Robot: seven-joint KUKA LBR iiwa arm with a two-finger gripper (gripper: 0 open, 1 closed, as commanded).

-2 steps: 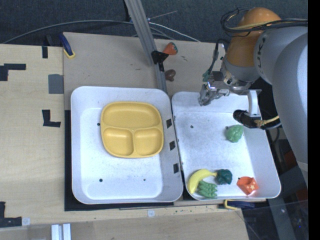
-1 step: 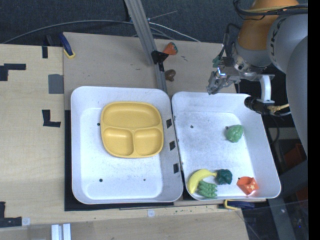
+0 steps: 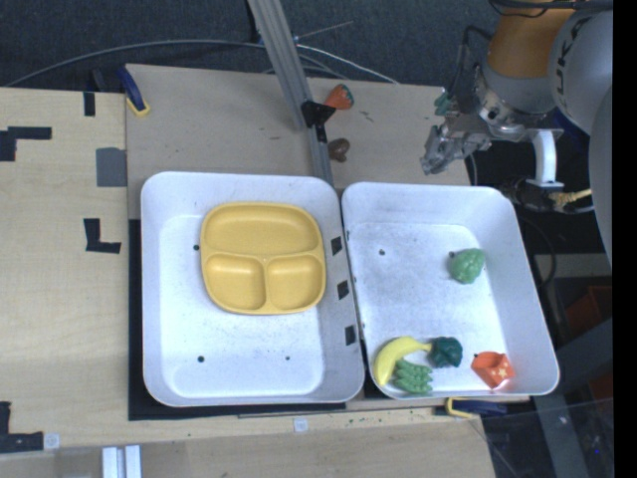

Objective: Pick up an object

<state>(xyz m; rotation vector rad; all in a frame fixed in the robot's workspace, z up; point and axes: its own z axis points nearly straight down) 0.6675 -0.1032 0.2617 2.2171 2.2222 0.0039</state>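
My gripper (image 3: 439, 156) hangs above the far edge of the right bin (image 3: 418, 267), past its back rim, with nothing between its fingers. In that bin a light green lumpy toy (image 3: 466, 265) lies near the right wall. Along the front edge sit a yellow banana (image 3: 396, 352), a green bumpy piece (image 3: 413, 375), a dark teal piece (image 3: 446, 351) and an orange-red piece (image 3: 493, 367). The gripper is well away from all of them.
The left bin (image 3: 179, 307) holds a yellow divided plate (image 3: 264, 257). A grey post (image 3: 284, 43) slants up from between the bins' far ends. Small orange and brown items (image 3: 339, 96) lie on the bench behind the bins.
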